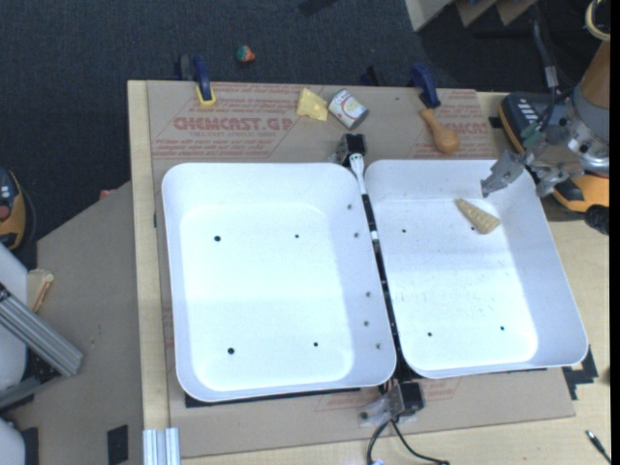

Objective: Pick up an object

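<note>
A small tan wedge-shaped object [479,216] lies in the right bin [484,337], near its far edge. My gripper [504,176] hangs over the bin's far right corner, just up and to the right of the wedge and apart from it. Nothing shows held in it. The arm's wrist [581,134] reaches in from the right edge above the bin rim.
The left bin [271,356] sits beside the right one. On the board behind the bins lie a yellow piece [312,106], a small box [347,108] and a wooden-handled tool [441,132]. Blue clamps [202,77] hold the board. A black clip [354,147] sits between the bins.
</note>
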Robot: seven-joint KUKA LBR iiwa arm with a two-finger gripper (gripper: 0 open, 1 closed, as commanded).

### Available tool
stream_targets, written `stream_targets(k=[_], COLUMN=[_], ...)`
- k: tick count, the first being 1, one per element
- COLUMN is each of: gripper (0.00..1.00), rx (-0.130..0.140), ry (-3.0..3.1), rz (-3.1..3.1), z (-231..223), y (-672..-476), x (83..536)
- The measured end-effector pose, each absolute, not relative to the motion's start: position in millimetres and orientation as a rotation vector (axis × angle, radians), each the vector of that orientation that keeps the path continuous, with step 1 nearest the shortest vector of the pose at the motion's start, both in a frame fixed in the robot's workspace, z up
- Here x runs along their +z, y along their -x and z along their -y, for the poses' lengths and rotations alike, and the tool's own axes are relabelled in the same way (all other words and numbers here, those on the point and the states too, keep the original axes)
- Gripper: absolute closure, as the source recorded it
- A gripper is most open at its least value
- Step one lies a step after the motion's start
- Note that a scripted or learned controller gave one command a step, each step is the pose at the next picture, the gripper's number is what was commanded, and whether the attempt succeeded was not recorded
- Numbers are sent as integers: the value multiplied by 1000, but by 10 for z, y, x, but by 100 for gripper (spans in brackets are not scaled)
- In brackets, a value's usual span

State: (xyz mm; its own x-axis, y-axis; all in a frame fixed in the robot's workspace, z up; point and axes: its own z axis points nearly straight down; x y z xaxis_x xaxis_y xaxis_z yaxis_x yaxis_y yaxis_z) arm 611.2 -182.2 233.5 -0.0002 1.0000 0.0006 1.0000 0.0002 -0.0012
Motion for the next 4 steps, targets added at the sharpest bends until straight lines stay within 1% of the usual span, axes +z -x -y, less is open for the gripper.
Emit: stream_targets(k=[1, 2, 3, 4], gripper=[0, 0, 0, 0], rx=[-6, 2, 4, -27], ry=[2218, 2214, 2215, 2217], rz=[2230, 2223, 2220, 2241], z=[1278, 933, 626, -106], y=[-5943, -5881, -5569, -5276], x=[2815, 2719, 2472, 4043])
